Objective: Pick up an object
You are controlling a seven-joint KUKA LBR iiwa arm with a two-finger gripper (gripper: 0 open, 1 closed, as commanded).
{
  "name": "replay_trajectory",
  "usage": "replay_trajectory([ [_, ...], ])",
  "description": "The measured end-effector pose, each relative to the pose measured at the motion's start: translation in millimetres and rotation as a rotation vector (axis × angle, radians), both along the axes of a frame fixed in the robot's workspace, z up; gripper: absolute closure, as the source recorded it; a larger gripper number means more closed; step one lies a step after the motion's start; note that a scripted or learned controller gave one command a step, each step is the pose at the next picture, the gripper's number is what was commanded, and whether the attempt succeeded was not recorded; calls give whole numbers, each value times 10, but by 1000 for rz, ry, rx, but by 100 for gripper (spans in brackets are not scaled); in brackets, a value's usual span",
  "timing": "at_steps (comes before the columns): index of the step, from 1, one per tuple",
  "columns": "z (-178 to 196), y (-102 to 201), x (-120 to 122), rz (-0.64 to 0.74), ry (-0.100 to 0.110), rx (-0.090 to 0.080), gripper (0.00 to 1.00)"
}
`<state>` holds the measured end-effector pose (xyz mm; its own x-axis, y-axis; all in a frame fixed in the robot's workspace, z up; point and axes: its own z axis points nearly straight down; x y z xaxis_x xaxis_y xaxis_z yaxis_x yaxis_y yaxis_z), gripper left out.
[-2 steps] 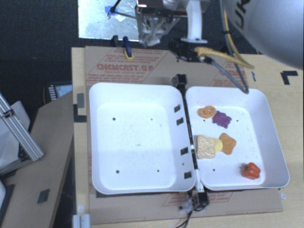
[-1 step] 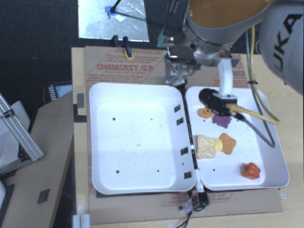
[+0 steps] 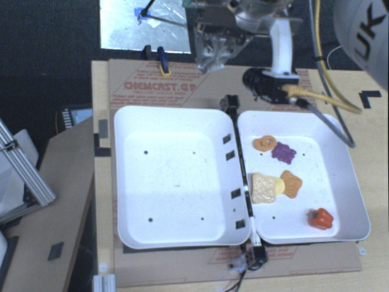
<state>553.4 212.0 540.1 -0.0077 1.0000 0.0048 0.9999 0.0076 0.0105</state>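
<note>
My gripper (image 3: pixel 211 58) hangs high at the top of the view, above the cardboard behind the two bins and well away from the objects. Nothing shows between its fingers. In the right bin (image 3: pixel 346 163) lie an orange pretzel-like ring (image 3: pixel 264 143), a purple bumpy piece (image 3: pixel 283 153), a tan slice of bread (image 3: pixel 264 188), a small yellow piece (image 3: pixel 279 187) beside it, an orange-brown lump (image 3: pixel 291 184) and a red pepper (image 3: pixel 321 218) near the front right corner.
The left bin (image 3: pixel 130 132) is bare white with a few dark dots. A black divider strip (image 3: pixel 238 163) runs between the bins. Behind the bins are a cardboard sheet (image 3: pixel 158 85), a yellow cable (image 3: pixel 322 99) and a black mount (image 3: pixel 267 83).
</note>
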Motion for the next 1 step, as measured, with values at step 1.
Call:
replay_trajectory([
  [1, -49, -22, -3, -3, 8, -3, 0],
])
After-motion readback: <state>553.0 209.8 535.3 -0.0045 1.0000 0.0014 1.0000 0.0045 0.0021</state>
